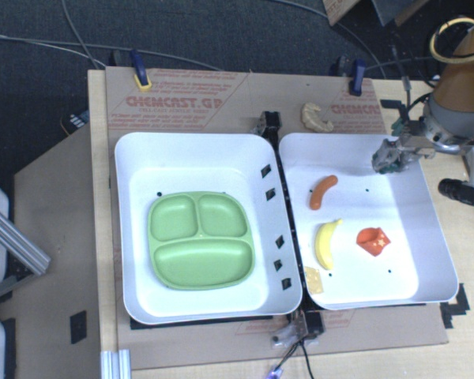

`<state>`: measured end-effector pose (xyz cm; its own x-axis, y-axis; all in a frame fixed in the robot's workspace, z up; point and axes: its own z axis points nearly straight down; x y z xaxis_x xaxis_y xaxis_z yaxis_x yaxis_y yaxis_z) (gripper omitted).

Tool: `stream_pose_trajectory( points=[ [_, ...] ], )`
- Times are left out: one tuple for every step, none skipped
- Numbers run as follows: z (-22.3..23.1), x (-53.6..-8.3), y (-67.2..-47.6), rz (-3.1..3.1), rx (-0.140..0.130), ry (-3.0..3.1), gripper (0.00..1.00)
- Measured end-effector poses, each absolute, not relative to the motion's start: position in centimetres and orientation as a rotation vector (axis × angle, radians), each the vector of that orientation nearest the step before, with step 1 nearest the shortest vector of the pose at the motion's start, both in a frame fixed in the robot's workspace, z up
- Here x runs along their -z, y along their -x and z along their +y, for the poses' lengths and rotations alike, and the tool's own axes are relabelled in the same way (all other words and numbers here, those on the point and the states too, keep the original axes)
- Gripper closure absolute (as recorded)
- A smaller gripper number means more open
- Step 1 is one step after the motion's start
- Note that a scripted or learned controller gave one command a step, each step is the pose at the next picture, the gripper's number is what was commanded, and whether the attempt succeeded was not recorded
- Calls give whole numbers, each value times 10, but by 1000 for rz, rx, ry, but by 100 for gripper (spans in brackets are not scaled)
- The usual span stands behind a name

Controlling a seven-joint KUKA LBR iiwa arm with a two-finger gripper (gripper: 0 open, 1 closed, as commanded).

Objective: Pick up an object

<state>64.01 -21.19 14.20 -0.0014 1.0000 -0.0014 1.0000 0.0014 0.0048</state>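
In the right bin [426, 235] lie an orange-red sausage [323, 191], a yellow banana [326, 243], a red crumpled piece [373, 241] and a small tan piece [313, 279] near the front left corner. My gripper [389, 158] hangs over the bin's far right corner, up and right of the sausage and well apart from every object. I see nothing between its fingers.
The left bin [134, 164] holds a green divided plate [201, 240]. A beige lump [317, 118] lies on the board behind the bins. Blue clamps [141, 71] and cables sit at the back edge. A black clip row [275, 212] runs between the bins.
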Motion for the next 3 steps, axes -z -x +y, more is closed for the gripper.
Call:
stream_pose_trajectory(
  points=[
    [-221,-203,-641,2217,-5,-2216,100],
    [-219,-252,-650,2219,-5,-2215,100],
    [-159,-241,-643,2231,-1,-2217,100]
  ],
)
